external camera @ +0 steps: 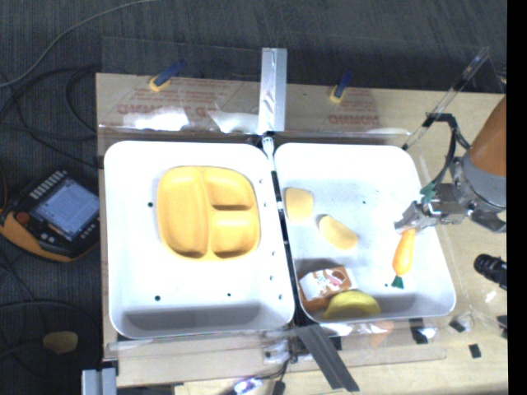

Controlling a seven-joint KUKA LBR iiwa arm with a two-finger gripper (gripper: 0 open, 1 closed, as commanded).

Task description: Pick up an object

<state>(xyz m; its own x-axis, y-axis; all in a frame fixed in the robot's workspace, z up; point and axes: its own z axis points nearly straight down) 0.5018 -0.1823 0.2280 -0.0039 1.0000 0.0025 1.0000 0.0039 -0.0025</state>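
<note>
An orange toy carrot (403,253) with a green end stands almost upright near the right wall of the right bin (362,159), green end down. My gripper (412,221) is directly above it, at the bin's right rim, and its tip meets the carrot's upper end. Whether the carrot is gripped is too small to tell. Also in this bin are a pale yellow block (298,203), a yellow oval piece (338,232), a red-and-white packet (325,282) and a yellow fruit-like piece (351,304).
The left bin (132,303) holds a yellow divided plate (207,212). A metal divider post (272,89) stands behind the bins. A handheld controller (53,214) and cables lie on the floor to the left. Small dark parts sit on the bench at lower right.
</note>
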